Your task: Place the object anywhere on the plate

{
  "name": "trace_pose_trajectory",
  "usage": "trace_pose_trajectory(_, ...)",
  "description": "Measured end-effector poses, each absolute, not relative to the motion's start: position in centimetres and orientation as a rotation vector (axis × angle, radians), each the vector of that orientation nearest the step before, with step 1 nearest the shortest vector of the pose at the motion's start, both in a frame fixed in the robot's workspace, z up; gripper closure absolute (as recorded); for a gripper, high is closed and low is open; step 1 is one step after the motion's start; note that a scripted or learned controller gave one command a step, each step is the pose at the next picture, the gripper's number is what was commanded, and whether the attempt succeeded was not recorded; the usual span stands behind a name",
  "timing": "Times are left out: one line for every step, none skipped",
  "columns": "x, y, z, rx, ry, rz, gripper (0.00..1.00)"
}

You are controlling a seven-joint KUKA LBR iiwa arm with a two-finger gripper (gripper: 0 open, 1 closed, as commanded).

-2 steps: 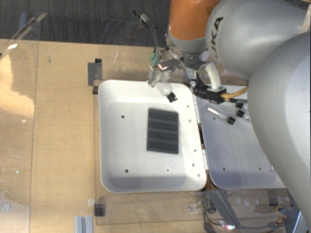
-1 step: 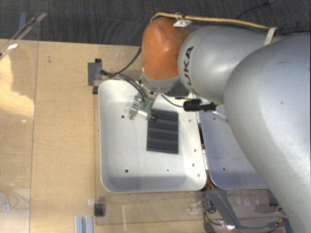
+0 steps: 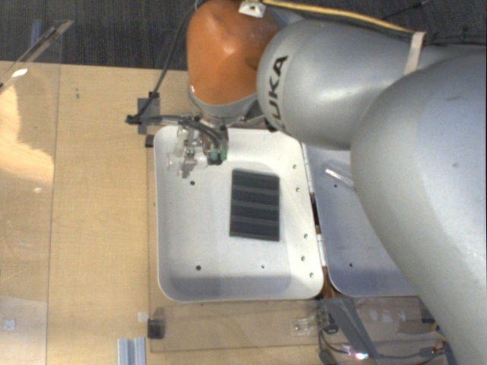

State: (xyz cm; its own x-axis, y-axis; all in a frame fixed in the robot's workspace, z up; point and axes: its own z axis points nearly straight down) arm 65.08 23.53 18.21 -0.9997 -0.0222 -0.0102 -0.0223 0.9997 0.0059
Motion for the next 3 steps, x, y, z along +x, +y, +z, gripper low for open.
trace_pose_trajectory(67.0,23.5,25.6,0.352,3.111,0.011,1.0)
trace_pose_trajectory(66.4,22.7,20.2,-0.676,3.06,0.006,1.0)
trace_pose_trajectory(67.0,23.5,24.2,-0.718,3.045,0.006,1.0)
